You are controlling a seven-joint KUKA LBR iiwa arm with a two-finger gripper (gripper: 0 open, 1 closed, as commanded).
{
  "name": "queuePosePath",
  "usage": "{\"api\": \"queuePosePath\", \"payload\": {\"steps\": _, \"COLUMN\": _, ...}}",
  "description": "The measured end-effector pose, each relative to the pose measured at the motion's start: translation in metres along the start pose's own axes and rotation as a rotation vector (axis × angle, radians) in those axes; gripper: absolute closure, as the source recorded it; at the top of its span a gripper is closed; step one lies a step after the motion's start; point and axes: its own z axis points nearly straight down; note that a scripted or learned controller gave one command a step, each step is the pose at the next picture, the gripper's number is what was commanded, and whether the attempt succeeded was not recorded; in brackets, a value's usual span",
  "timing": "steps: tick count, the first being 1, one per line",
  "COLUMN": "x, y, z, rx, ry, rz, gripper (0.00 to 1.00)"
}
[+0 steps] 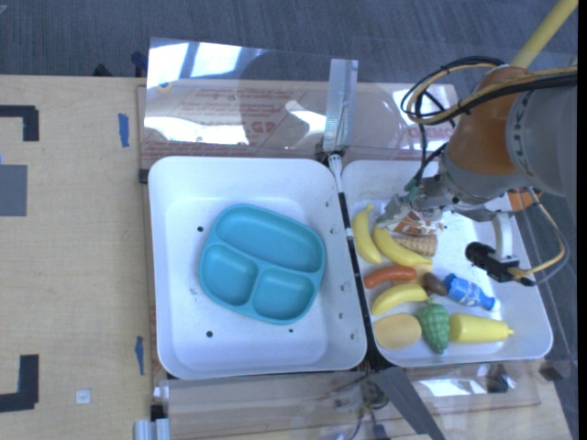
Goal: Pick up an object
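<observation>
Wooden worktop [64, 246] carried two white bins. Left bin [174, 273] held blue divided plate [261, 262]. Right bin [537, 324] at lower right held toy food: bananas [367, 236], carrot [390, 276], potato [397, 330], clustered, likely dumped for picking. End effector [417, 211] was low over cone-like item [417, 241]; grip state unclear, nothing visibly held.

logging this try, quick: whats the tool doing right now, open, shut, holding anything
tool: cannot be told; it is low over the right bin, by the cone and bananas.
</observation>
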Motion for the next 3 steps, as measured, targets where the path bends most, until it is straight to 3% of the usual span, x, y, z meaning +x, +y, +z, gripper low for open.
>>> {"api": "queuePosePath", "payload": {"steps": 1, "x": -0.001, "y": -0.023, "z": 0.0, "rx": -0.009, "ry": -0.008, "rz": 0.019, "gripper": 0.0}}
{"api": "queuePosePath", "payload": {"steps": 2, "x": -0.006, "y": -0.019, "z": -0.016, "rx": -0.021, "ry": -0.016, "rz": 0.022, "gripper": 1.0}}
{"api": "queuePosePath", "payload": {"steps": 3, "x": -0.005, "y": -0.02, "z": -0.015, "rx": -0.019, "ry": -0.015, "rz": 0.021, "gripper": 0.0}}
